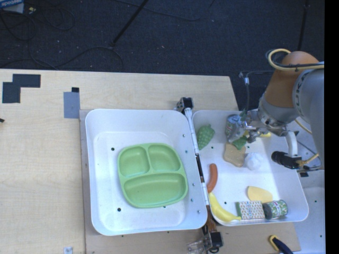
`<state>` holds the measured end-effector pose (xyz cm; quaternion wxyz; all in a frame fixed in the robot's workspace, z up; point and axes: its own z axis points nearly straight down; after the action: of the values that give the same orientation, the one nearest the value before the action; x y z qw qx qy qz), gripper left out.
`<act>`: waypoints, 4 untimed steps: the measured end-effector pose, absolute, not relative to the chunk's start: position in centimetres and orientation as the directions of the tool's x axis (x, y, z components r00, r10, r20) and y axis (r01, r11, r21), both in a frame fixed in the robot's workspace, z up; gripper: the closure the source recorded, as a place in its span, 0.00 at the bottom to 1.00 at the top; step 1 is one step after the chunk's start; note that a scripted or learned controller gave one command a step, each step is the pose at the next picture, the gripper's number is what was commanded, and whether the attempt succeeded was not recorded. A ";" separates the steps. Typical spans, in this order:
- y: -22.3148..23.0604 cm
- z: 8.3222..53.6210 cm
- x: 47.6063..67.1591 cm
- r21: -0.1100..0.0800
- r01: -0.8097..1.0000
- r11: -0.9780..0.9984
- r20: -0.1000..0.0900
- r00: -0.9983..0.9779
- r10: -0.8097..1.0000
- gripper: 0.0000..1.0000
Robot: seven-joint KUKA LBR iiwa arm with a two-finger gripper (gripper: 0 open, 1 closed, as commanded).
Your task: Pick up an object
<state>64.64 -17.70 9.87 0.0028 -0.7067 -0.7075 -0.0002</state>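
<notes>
While reaching from the right, arm [296, 97] bent low, hand [244, 131] over right bin [302, 200] (grip unreadable), beside tan block [233, 155].

Divided tray [152, 174] in the left bin [95, 168]; hot dog [212, 177], banana [221, 209] (nearest the divider) in the right bin [296, 194].

Pale wooden bench [37, 168], two white bins [95, 142] side by side

- One cam only, fixed above the bench [42, 157], looking down at a slant.
- Far enough back to take in both white bins: left bin [100, 168], right bin [288, 192], w/ dark floor [132, 25] beyond the bench's far edge.
- Arm [296, 97] enters from frame right.
</notes>
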 end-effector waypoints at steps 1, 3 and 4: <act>-11.6 16.1 64.4 -0.006 1.000 0.002 0.001 -0.002 1.000 1.00; -15.0 8.6 64.4 -0.004 1.000 0.000 0.001 0.000 1.000 0.00; -18.5 8.6 60.0 -0.004 1.000 -0.001 0.001 0.001 1.000 0.00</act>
<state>60.02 -18.53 8.65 0.0018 -0.7074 -0.7068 0.0008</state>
